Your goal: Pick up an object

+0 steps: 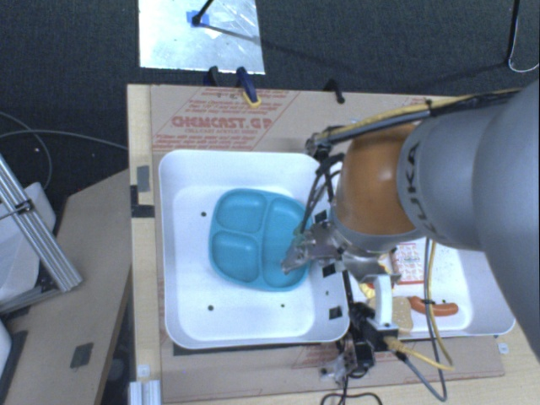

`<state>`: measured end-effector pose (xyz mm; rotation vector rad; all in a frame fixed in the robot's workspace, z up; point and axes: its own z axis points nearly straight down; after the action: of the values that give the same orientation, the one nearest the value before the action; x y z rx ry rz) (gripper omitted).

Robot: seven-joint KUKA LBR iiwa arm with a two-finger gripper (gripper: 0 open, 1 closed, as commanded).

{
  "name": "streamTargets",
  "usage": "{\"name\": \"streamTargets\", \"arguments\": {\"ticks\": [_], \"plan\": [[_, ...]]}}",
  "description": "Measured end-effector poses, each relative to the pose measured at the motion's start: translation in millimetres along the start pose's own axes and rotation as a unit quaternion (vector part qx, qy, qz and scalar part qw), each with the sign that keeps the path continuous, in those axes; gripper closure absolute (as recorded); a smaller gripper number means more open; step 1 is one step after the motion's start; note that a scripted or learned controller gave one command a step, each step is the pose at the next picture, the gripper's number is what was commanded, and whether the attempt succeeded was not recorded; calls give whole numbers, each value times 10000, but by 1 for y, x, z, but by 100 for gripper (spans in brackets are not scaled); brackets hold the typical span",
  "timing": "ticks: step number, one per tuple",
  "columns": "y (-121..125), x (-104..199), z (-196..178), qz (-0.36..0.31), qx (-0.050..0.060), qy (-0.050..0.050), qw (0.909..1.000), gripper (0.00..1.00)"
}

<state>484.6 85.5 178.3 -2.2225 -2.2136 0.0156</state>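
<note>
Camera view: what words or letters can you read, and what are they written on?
"CHEMCAST GP" in red on the brown sheet behind the white bins.
Smaller red print under it: too blurred to read.
"KUKA", partly seen, on the grey arm.
Red and white label in the right bin: too small to read.

Before you, a sky-blue divided plate [253, 236] lies in the plain white left bin [190, 310], while the white right bin [489, 310] holds an orange-red sausage-shaped piece [433, 308], a tan block [402, 314] and a white card printed in red [410, 260]. You see the arm [472, 175] in matte grey with its orange-brown band [371, 184], trailing yellow and black cables [426, 353] at lower centre. The pale brown board [221, 118] at upper centre carries red lettering, a silvery sheet [201, 24] shines above it against dark speckled flooring, and a blue clip [247, 85] sits at the board's top edge.
</note>
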Motion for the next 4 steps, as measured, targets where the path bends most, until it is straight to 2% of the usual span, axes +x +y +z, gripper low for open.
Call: {"name": "streamTargets", "arguments": {"ticks": [1,2,3,4], "plan": [[21,-17,-6,-17,-62,16,10000,0],[11,22,76,-5,-156,27,9999,0],[79,41,84,-92,150,38,9998,0],[162,38,87,-52,-101,32,9999,0]]}}
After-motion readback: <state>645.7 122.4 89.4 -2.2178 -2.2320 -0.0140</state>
